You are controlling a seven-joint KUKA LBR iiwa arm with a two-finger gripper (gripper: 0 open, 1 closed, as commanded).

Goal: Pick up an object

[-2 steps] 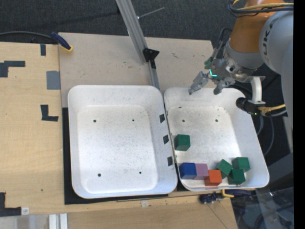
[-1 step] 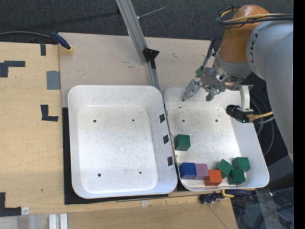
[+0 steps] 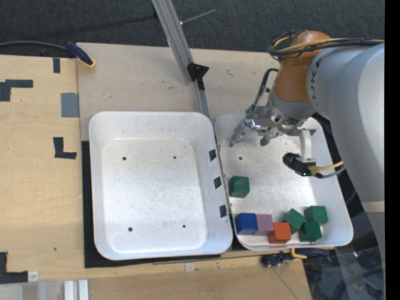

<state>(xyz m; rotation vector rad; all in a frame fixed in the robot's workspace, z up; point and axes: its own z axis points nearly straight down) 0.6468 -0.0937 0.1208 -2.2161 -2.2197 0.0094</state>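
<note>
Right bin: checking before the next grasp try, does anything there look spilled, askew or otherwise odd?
Nothing looks spilled or damaged. One green cube sits alone mid-bin, apart from the cluster of blocks along the near edge of the right white bin. The tool is open above the far end, holding nothing.

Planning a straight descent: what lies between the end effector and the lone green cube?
Camera view: bare white bin floor separates end effector from lone green cube.

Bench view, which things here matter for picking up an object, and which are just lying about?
Belong to the job:
- hand
- right bin
- lone green block
- blue block
- lilac block
- orange block
- three green blocks

Lying about:
- left bin
- blue-handled clamp
- metal pole
</note>
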